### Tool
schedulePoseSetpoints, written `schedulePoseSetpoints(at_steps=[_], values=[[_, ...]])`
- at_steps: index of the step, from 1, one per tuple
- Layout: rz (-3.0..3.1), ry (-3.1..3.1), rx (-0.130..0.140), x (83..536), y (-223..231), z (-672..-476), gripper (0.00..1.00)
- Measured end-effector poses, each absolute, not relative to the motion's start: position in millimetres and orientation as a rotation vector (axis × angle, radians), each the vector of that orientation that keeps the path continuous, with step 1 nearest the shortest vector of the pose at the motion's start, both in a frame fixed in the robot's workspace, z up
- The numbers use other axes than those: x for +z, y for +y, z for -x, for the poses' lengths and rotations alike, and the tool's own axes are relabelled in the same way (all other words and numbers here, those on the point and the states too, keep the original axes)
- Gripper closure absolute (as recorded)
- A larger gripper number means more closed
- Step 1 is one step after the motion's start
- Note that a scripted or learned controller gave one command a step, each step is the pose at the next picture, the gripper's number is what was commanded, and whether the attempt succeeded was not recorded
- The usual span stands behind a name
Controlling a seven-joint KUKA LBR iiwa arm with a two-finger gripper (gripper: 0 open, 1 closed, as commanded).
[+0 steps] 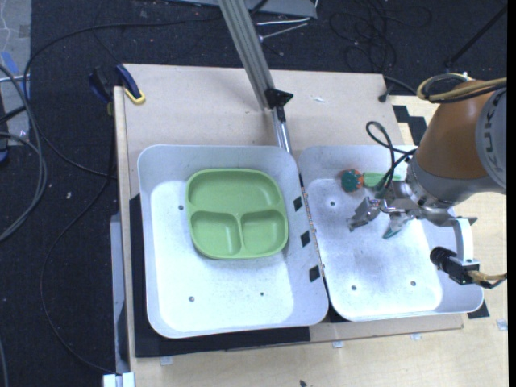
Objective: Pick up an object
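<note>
One small toy (351,180) just beyond the spread jaws.

Small green, orange and yellow toy-like object (355,180) lying near the far edge of the right white bin (379,285), pale green three-compartment plastic plate (237,214) sitting flat and upright in the left white bin (218,297), toward its far half

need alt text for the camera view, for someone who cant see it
A grey and orange robot arm reaches from the right, its open gripper over the right white bin, near a small green and orange object at that bin's far side. The left white bin holds a green divided plate.
</note>
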State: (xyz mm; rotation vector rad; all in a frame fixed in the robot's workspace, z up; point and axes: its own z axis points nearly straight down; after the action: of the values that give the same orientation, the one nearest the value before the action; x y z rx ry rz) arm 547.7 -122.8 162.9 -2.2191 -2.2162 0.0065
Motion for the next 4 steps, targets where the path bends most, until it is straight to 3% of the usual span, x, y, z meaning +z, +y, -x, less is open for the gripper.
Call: schedulePoseSetpoints(at_steps=[1,2,3,4], values=[[2.219,-2.218,0.005,118.5,-119.1,-543.4,0.0],[2.223,-2.22,0.0,131.3,-119.4,-545.0,1.0],[2.223,-2.227,-0.005,193.6,-118.1,-541.3,1.0],[2.223,-2.227,-0.004,223.5,-118.3,-542.6,1.0]])
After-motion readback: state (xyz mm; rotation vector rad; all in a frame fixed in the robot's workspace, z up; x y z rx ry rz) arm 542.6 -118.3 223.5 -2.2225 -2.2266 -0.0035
